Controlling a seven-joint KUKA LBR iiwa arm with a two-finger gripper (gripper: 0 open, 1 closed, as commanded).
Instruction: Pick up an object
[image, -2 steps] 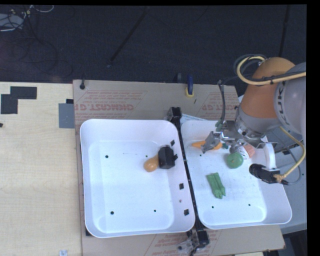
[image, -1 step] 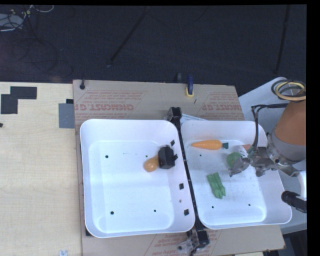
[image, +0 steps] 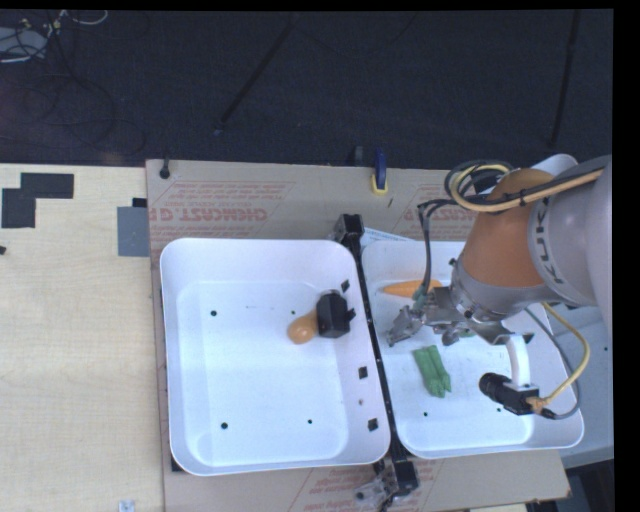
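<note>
Two shallow white bins sit side by side on the bench (image: 80, 330), meeting along their inner walls. The left bin (image: 250, 400) contains a small orange ball (image: 301, 329) and a black block (image: 334, 314). These two items touch each other and lie close to the bin's right wall, in the farther half of the floor as viewed. The right bin (image: 470, 430) contains a green strip (image: 433, 370), lying flat near the middle of the floor, and an orange carrot-shaped piece (image: 403, 289), lying close to the far wall. The arm (image: 520, 250) enters from the right of the view and extends over the right bin. The gripper (image: 408, 328) is over the floor of the right bin, between the carrot-shaped piece and the green strip, near the wall shared with the left bin. Whether the gripper is apart or together cannot be told from this angle. The green strip lies just beside the gripper, on the near side. Contact between the two cannot be confirmed.
</note>
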